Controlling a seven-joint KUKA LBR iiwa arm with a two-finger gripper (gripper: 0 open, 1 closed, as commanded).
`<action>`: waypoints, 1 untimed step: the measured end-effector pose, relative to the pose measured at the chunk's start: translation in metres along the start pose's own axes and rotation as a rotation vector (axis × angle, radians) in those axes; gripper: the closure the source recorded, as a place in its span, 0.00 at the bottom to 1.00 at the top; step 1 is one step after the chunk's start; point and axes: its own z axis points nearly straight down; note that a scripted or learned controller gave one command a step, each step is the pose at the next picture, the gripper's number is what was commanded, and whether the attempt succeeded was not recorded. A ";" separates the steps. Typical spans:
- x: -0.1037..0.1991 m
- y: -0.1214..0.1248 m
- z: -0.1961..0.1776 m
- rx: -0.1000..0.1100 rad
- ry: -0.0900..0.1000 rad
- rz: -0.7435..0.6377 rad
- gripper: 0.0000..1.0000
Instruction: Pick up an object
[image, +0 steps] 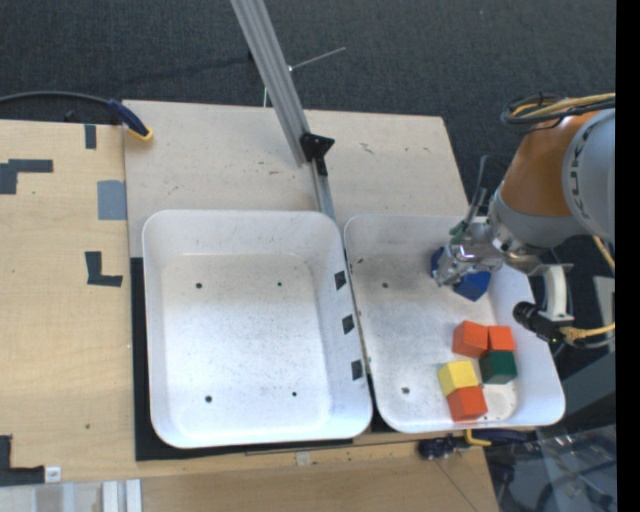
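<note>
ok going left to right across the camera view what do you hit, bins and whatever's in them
left white bin → right white bin → blue block at the gripper; the cluster of orange, yellow and green blocks spans about the same stretch, nearer the front.

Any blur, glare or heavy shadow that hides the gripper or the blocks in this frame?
Camera view: even light, no glare; gripper slightly soft over the blue block, hiding part of it; orange block and yellow block sharp in the right bin.
</note>
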 end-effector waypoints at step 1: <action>-0.010 0.003 -0.050 -0.001 -0.001 0.001 1.00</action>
